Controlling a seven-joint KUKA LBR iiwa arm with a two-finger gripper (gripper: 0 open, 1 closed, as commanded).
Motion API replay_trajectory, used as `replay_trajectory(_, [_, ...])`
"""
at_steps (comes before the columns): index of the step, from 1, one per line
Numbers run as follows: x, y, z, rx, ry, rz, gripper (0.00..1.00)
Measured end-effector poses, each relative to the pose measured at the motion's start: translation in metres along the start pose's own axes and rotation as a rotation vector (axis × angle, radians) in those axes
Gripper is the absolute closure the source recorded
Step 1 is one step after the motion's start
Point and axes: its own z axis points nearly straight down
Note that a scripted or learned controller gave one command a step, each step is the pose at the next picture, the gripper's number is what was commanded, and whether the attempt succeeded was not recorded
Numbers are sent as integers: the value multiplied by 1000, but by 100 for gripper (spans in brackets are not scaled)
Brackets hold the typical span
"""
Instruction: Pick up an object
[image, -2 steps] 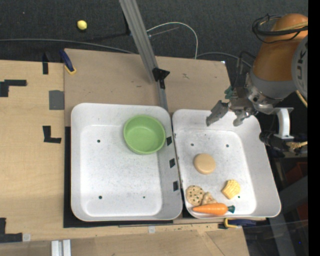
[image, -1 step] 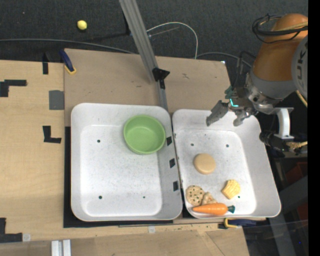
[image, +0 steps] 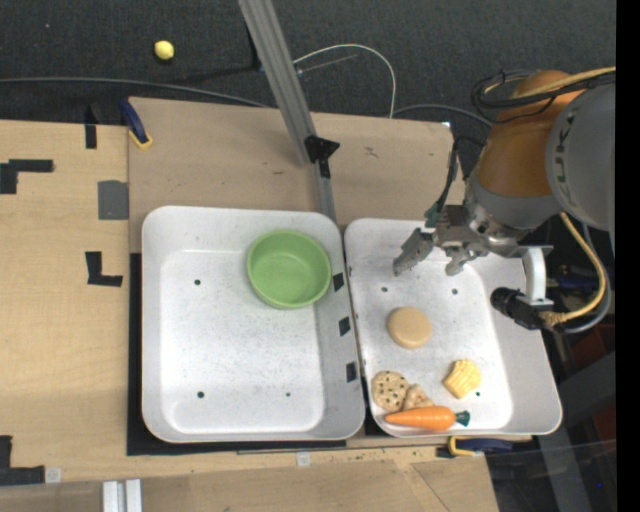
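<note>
My gripper (image: 433, 262) hangs over the far part of the right bin (image: 520, 350), its two grey fingers spread open with nothing between them. Below it, toward the near side, lies a tan round bun (image: 409, 327). Further toward the front sit a yellow corn piece (image: 461, 378), a brown cookie (image: 389, 385) and an orange carrot (image: 422, 420) along the front rim. A green bowl (image: 289, 267) stands in the far right part of the left bin (image: 200, 340).
A grey metal pole (image: 285, 85) slants down to the gap between the bins. A small yellow ball (image: 164, 49) lies on the dark floor at the far left. The wooden bench (image: 60, 300) extends left.
</note>
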Motion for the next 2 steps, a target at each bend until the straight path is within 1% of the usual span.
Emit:
replay_trajectory(1, [0,1,65,1,0,1,0])
replay_trajectory(2, [1,0,119,-2,-1,0,0])
